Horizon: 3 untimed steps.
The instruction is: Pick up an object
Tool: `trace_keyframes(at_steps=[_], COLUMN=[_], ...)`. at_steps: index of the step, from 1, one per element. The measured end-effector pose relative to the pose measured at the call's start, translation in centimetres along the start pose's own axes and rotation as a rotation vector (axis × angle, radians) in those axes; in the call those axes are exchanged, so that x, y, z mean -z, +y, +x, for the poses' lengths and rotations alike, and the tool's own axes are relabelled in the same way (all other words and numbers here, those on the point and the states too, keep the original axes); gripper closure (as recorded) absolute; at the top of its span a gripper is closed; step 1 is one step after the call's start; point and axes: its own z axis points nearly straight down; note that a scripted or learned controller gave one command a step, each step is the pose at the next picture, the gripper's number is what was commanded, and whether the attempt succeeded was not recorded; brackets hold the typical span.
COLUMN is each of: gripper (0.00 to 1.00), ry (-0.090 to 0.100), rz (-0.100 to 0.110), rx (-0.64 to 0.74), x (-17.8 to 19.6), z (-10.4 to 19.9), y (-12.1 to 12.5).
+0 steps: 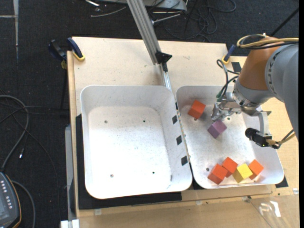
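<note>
My gripper point(220, 117) hangs over the middle of the right bin point(273, 148), reaching in from the right. A purple cube point(217, 129) sits right below its tip, touching or nearly touching it; whether it is gripped cannot be made out. An orange cube point(196, 109) lies just left of the gripper on the bin floor. At the bin's front edge lies a cluster: two orange cubes point(219, 173) point(230, 164), a yellow cube point(242, 172) and another orange cube point(255, 167).
The left bin point(95, 127) stands beside the right one, their rims meeting at the centre. A slanted metal pole point(145, 25) rises behind the bins. Cables and a black fitting point(259, 137) hang off the wrist.
</note>
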Motion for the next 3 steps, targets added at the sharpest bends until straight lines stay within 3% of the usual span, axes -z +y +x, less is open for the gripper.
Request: trace_keyframes(at_steps=[1,2,3], gripper=[0.00,0.00,0.00], ry=[0.000,0.002,-0.004], rz=[0.001,0.006,-0.010], rx=[0.000,-0.001,0.003], x=[-0.1,-1.2,7.5], z=[0.0,1.6,-0.5], y=[0.0,-2.8,3.0])
